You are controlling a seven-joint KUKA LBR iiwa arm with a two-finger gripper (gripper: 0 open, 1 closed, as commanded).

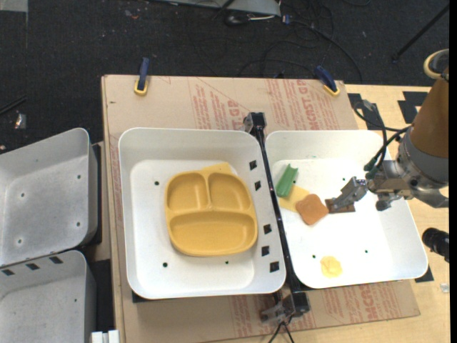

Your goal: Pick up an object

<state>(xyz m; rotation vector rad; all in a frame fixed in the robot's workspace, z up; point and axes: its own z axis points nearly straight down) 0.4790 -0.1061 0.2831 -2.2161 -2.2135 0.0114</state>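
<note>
The right bin (pixel 400 263) holds the end effector (pixel 343 200) (finger state unclear) beside an orange piece (pixel 312 209), green block (pixel 287 180) near.

The two shallow white bins (pixel 143 213) look like smooth moulded plastic with a slight sheen. In the left one, the yellow three-compartment tray (pixel 211 213) is glossy plastic too. Right of that tray, the green block (pixel 287 180) and brown rounded piece (pixel 312 209) appear matt. Beneath the bins lies rough printed brown cardboard (pixel 193 98).
</note>
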